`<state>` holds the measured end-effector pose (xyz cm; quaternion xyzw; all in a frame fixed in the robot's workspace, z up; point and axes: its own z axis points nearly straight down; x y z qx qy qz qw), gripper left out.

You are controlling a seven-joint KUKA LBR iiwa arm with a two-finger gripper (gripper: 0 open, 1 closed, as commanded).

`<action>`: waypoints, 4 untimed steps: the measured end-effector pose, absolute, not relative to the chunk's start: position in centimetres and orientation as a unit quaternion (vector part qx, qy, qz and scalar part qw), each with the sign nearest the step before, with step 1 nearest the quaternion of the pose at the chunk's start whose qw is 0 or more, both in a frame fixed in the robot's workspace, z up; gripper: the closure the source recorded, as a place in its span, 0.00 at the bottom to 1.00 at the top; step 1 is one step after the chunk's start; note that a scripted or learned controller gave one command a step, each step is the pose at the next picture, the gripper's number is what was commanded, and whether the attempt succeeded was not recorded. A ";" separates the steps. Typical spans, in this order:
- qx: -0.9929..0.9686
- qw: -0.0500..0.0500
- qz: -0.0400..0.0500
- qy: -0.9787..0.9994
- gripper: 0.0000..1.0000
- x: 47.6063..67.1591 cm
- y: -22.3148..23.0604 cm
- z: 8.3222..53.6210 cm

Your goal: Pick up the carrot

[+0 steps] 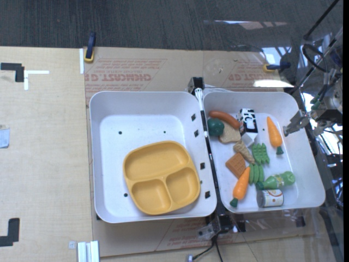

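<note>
Just beside the pincer (290, 127), on the side away from the arm, a carrot (274, 132) lies on the floor of the right bin (297, 154), orange with its green top pointing toward the camera. It is near the pincer's tip but not held. The pincer hangs at the bin's arm-side edge, and I cannot tell whether it is apart or together.

A little farther from the pincer, past the carrot, lie a bunch of green pea pods (260, 154) and a black-and-white block (248, 120). Nearer the camera than the pincer, a green bottle (281, 180) lies above a can (270, 198) by the bin's front wall.

Farther still from the pincer are a cracker (236, 165), a second carrot (241, 184) tilted with its green end at the front, a slice of bread (230, 136), a sausage (224, 118) and a dark green vegetable (216, 127), close to the wall shared with the other bin.

Well apart from the pincer, the left bin (109, 124) holds a yellow divided plate (161, 177). Beyond it, farthest from the pincer, spreads the bare wooden bench (38, 162).
</note>
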<state>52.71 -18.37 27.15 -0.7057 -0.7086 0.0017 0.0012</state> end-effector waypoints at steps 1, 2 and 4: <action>-0.655 0.000 0.001 -0.756 0.00 59.2 -20.7 18.0; -0.698 0.006 -0.003 -0.716 0.00 59.2 -21.5 9.1; -0.700 0.001 0.001 -0.714 1.00 58.6 -16.0 14.4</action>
